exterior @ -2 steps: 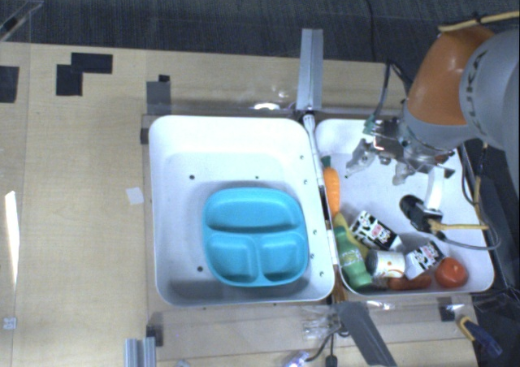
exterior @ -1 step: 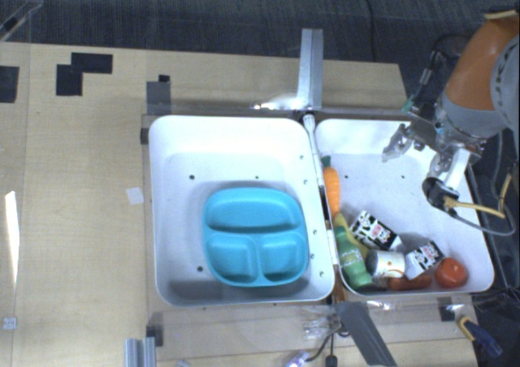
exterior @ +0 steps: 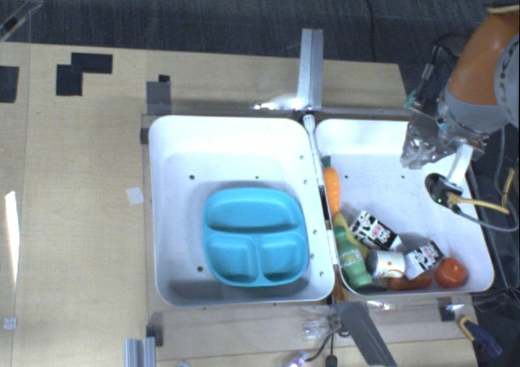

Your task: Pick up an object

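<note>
A cluster of small things lies along the near edge of the right bin (exterior: 357,142): a green bottle (exterior: 352,258) against the wall shared with the left bin (exterior: 175,195), a tomato (exterior: 451,273) in the near right corner, and between them a white cup (exterior: 388,262) and two black-and-white cartons (exterior: 375,230) (exterior: 424,257) (the markings are too small to read). An orange carrot (exterior: 331,187) lies farther back along that same shared wall. A blue divided tray (exterior: 256,235) rests in the left bin. The gripper (exterior: 426,148) hangs over the right bin's far right corner, well apart from the cluster; I cannot tell how far open it is, and nothing shows between its tips
</note>
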`<state>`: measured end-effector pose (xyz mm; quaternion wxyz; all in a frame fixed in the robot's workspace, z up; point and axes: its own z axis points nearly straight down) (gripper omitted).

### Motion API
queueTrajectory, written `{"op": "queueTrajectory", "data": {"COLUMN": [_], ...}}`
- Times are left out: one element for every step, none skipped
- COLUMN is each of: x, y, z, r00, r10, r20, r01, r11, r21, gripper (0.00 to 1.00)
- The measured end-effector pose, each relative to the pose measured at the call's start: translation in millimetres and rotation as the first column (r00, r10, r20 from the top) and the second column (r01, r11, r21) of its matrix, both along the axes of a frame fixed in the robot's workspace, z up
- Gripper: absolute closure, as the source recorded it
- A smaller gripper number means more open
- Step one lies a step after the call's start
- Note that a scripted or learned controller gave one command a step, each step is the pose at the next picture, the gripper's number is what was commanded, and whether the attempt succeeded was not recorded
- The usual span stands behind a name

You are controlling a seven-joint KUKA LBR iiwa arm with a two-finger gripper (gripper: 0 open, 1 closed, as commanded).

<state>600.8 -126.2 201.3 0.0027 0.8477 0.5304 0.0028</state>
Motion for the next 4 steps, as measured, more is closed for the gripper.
{"op": "queueTrajectory", "data": {"x": [-60, -58, 14, 22], "y": [-53, -53, -9, 47], "z": [199, 211, 132, 91], "r00": [0.790, 0.787, 0.840, 0.771], "r10": [0.613, 0.617, 0.543, 0.636], "r20": [-0.001, 0.003, -0.004, -0.004], "r01": [-0.613, -0.617, -0.543, -0.636], "r11": [0.790, 0.787, 0.840, 0.771], "r21": [-0.008, -0.015, -0.002, -0.002], "gripper": [1.00, 1.00, 1.00, 1.00]}}
